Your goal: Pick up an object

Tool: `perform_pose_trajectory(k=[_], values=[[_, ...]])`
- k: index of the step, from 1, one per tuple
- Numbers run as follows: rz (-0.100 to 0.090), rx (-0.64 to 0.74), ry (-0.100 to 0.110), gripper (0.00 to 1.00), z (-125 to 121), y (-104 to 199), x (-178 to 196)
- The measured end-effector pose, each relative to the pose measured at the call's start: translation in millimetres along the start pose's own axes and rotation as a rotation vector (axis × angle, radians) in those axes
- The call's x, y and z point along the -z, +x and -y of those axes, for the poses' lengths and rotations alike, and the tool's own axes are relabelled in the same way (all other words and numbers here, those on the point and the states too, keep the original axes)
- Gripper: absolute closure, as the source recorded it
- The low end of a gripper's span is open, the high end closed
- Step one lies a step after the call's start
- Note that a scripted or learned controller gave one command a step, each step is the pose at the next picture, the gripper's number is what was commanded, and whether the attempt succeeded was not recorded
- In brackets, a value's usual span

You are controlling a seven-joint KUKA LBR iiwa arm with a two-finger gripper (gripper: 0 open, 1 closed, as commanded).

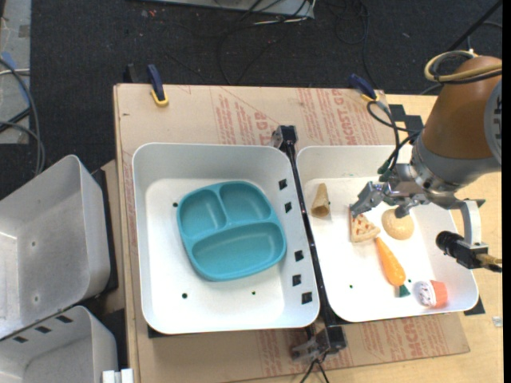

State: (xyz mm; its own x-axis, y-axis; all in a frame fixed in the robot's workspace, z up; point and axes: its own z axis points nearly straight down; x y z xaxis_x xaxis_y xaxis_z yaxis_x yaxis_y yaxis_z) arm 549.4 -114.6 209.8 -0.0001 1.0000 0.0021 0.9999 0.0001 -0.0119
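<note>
We see hand (384, 200) low in right bin (343, 294) — above pizza slice (363, 229), bun (398, 224) — grip state unclear.

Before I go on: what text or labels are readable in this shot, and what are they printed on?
Red printing on the cardboard sheet under the bins, upside down and repeated along its edges: too faint and blurred to read with confidence.
Nothing legible on the white bins, the blue divided plate or the toy food.
</note>
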Motion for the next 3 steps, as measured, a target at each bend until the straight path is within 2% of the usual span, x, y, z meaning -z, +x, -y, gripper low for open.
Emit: perform_pose_trajectory(k=[1, 3], values=[[0.001, 0.002, -0.009, 0.0, -2, 0, 4], [0.001, -0.002, -0.004, 0.0, 1, 9, -90]])
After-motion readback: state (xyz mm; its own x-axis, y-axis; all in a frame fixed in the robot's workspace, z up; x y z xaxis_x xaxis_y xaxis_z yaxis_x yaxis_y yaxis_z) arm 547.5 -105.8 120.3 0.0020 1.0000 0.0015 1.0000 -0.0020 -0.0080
